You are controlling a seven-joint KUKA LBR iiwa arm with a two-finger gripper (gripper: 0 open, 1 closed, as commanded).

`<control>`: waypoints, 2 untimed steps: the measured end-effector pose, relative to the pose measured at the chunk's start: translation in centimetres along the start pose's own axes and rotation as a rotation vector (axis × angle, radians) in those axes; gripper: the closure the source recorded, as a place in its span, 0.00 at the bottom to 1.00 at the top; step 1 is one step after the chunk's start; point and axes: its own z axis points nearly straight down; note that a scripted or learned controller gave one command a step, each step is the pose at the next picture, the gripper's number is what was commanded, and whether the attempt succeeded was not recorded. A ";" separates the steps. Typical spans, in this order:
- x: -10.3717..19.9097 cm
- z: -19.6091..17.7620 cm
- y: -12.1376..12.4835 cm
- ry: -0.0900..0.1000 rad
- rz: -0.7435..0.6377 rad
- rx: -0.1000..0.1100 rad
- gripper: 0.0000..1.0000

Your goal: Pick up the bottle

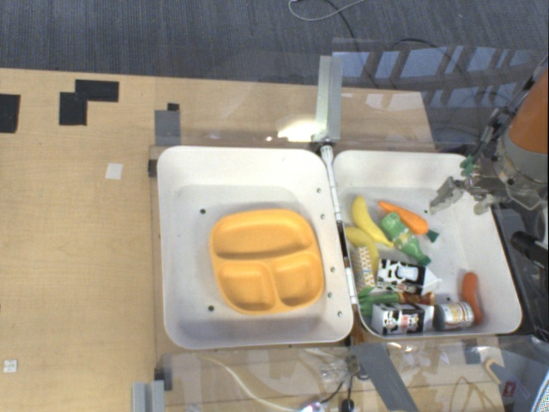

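The bottle (399,227) lies untouched among the toys in the right bin (489,256), left of and just below my claw (463,191), which hangs spread and empty, so the grasp is all ahead.

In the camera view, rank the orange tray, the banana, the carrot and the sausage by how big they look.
1. Orange tray, by far the largest, in the left bin.
2. Banana, in the right bin.
3. Carrot and sausage: these look about alike in length, so I won't rank one over the other.
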 end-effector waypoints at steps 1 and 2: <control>-1.8 1.6 -5.8 0.001 -0.331 0.000 0.00; -2.4 10.0 -8.7 -0.004 -0.349 -0.010 0.00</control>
